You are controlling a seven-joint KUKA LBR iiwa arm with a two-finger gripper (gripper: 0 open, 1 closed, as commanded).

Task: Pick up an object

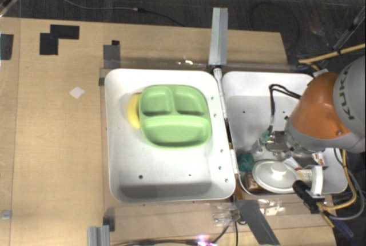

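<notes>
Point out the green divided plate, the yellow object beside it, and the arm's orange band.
green divided plate (173, 115), camera view, centre ridge
yellow object (132, 111), camera view, exposed edge
orange band (320, 110), camera view, upper surface

Grey arm (343, 113), orange band, black cable

Green divided plate (174, 114) over yellow item (132, 111), left bin (166, 182)

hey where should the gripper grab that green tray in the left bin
Probably the green tray's right rim, coming straight down. It lies flat in the left bin, so only its thin raised edge fits between fingers. A yellow object crowds its left edge; the right side faces the arm.
</notes>
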